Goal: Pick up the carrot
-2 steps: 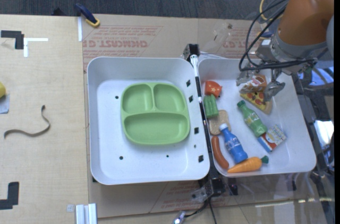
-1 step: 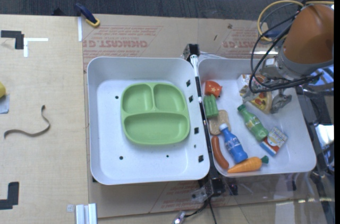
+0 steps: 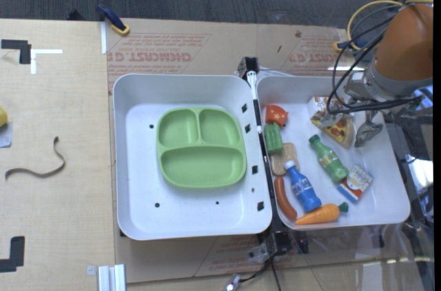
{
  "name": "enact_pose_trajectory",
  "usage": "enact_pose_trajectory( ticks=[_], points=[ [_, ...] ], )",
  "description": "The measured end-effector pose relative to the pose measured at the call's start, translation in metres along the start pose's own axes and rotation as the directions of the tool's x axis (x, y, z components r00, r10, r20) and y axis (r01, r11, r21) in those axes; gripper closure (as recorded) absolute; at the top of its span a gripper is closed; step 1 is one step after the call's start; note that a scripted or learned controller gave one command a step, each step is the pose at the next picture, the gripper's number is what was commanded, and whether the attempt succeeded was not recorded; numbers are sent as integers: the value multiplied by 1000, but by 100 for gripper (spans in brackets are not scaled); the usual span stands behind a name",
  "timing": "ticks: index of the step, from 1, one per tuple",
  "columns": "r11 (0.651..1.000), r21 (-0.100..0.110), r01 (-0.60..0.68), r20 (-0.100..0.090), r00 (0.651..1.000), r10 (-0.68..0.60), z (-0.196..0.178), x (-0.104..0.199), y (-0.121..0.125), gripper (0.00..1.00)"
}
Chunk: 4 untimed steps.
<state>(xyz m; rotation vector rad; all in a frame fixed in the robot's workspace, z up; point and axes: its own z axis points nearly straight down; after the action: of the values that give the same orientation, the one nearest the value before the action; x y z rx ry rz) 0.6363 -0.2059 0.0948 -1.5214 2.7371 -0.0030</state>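
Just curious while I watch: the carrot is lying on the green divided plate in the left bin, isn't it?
Not quite. The carrot lies in the right bin, near its front edge beside the blue bottle, not on the green divided plate. The camera view shows this.

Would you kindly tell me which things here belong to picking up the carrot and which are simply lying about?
Belongs to the job:
- carrot, at the near edge of the right bin
- claw, above that bin's far right part

Lying about:
- blue bottle
- green bottle
- sausage
- pizza slice
- green divided plate in the left bin
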Motion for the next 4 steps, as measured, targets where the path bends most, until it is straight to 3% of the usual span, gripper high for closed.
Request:
enact_pose_trajectory(
  ticks=[1, 2, 3, 4],
  points=[
    [993, -10, -120, -9, 993, 120, 0, -21, -13, 0],
    [884, -35, -467, -30, 884, 466, 0, -20, -9, 0],
    [771, 1, -636, -3, 771, 636, 0, 2, 15, 0],
    [751, 0, -660, -5, 751, 660, 2, -36, 72, 0]
  ],
)
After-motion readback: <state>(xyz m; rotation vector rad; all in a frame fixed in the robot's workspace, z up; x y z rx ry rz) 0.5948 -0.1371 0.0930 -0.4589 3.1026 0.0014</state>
